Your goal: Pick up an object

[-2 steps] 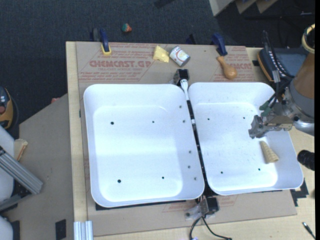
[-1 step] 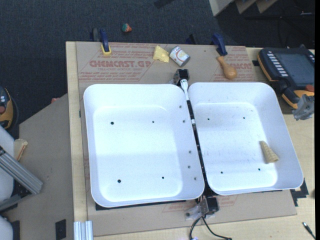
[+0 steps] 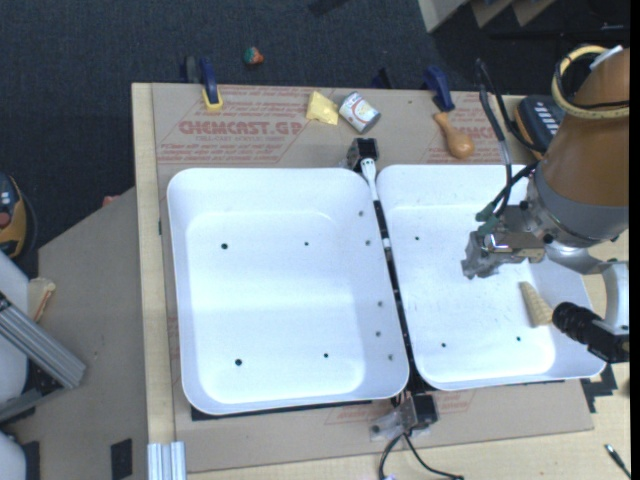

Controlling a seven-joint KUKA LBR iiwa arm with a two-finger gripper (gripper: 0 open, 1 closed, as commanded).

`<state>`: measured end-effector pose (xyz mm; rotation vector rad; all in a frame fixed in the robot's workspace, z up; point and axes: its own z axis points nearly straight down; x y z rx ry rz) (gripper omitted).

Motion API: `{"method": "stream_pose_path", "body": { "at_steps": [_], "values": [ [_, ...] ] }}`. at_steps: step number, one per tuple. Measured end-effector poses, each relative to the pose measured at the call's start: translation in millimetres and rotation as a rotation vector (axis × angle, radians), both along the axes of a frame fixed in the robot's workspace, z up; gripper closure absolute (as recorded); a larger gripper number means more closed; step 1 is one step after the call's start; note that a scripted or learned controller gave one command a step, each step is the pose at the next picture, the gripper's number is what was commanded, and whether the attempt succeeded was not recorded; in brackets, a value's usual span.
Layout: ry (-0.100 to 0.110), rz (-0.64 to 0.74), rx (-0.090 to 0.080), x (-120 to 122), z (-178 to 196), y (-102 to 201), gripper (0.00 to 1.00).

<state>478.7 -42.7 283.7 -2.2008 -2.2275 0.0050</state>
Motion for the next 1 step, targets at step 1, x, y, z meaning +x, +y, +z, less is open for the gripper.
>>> {"method": "stream_pose_path", "body": {
  "at_steps": [1],
  "values": [
    [-0.032, -0.007, -0.004, 2.0, 178.4, 24.0, 1.0]
  ]
}}
